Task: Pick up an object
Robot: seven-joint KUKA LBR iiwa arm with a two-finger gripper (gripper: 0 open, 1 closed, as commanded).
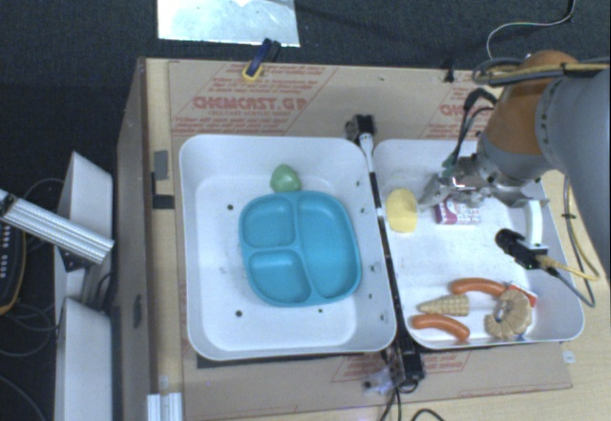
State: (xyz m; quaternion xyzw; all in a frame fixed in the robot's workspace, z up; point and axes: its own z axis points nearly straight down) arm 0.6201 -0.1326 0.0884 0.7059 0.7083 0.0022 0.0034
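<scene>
The grey arm (573, 123) reaches in from the right, end effector (449, 188) lowered, wrist bent leftward.

The end effector (447, 190) sits at 3 o'clock, its fingers too small and cluttered to read. The arm (563, 123) gets cut off by the right edge, and it partly covers a pink-white packet (458, 213).
</scene>
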